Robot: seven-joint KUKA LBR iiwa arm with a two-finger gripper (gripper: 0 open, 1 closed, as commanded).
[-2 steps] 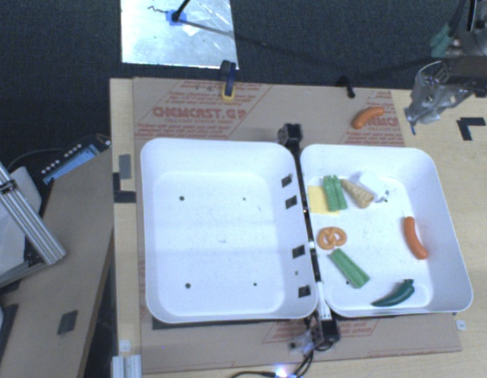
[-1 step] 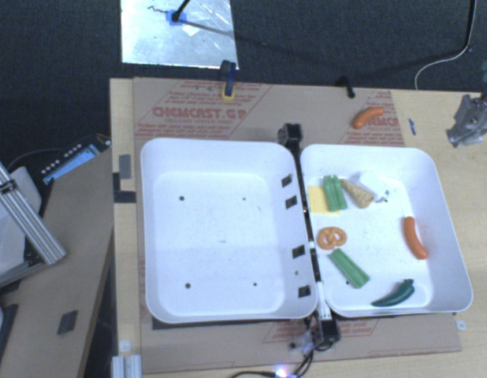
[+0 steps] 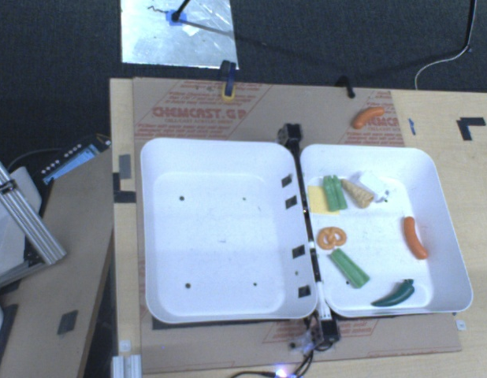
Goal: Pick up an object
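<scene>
The right bin holds several small toy foods. A green piece lies beside a yellow block at its upper left. A tan cone and a white piece sit just right of them. A pretzel lies near the bin's left wall, with a green stick below it. An orange sausage lies at the right, and a dark green pepper near the front rim.
The left bin stands next to the right one, joined by a black divider. Another orange sausage lies on the cardboard behind the bins. A clamp stands at the back edge. A foil sheet lies on the floor.
</scene>
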